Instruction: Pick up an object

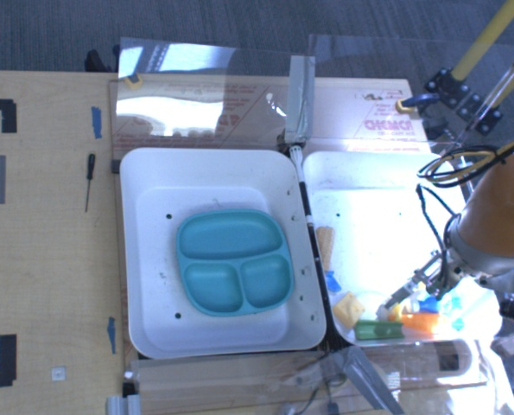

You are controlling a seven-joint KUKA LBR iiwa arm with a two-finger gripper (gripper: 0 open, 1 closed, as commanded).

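My gripper [405,296] reaches down into the front part of the right bin [369,188] from the right. It hangs just above a cluster of small objects at the bin's front edge. The cluster holds an orange piece [421,322], a green piece [377,328], a yellow block [349,308] and a blue piece [431,306]. The gripper's tip lies close to the orange and blue pieces, and I cannot tell whether it touches them. A tan stick [326,245] and a small blue item [332,282] lie along the bin's left wall.
The left bin [144,232] holds a teal divided plate [235,262] in its middle. A clear panel [196,93] stands behind the bins. Black cables [438,167] loop near the arm's orange band [498,210] at the right.
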